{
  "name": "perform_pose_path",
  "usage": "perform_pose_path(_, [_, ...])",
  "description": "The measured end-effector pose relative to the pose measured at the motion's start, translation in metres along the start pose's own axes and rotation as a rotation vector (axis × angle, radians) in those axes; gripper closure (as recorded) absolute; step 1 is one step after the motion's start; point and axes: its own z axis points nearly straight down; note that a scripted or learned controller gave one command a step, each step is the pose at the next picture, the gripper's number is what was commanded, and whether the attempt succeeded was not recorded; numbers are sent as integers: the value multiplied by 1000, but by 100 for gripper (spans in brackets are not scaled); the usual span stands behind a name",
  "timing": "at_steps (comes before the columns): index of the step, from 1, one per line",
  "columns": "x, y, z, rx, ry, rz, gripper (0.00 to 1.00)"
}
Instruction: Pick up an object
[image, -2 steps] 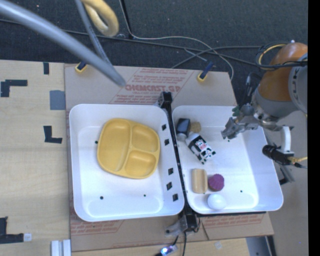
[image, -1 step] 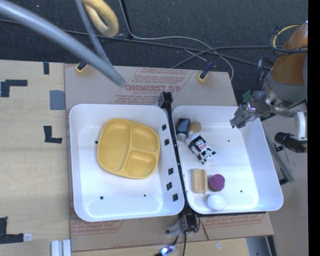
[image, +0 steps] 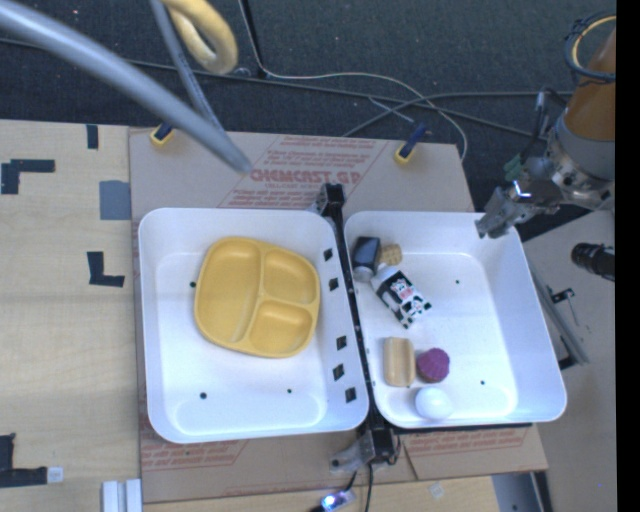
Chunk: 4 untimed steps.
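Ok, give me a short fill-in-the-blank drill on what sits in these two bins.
1. The yellow divided plate lies in the ____ bin.
2. The white ball sits just below the ____ round object.
3. The end effector hovers over the right bin's upper ____ corner.

Missing words: left; purple; right

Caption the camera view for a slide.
Gripper poised over the right bin's far corner; yellow divided plate sits in the left bin.

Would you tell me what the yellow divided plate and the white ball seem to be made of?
The yellow divided plate looks like moulded plastic with a smooth, mildly glossy finish and soft rounded ridges. The white ball is smooth and evenly pale, possibly plastic or foam; the view leaves that open.
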Motion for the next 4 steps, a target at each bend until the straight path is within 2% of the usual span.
perform_pose_path(1, [54,-11,0,5,3,-3,100])
perform_pose_path(3, [170,-28,34,8,2,-4,100])
perform_pose_path(4, [216,-46,52,9,2,-3,100])
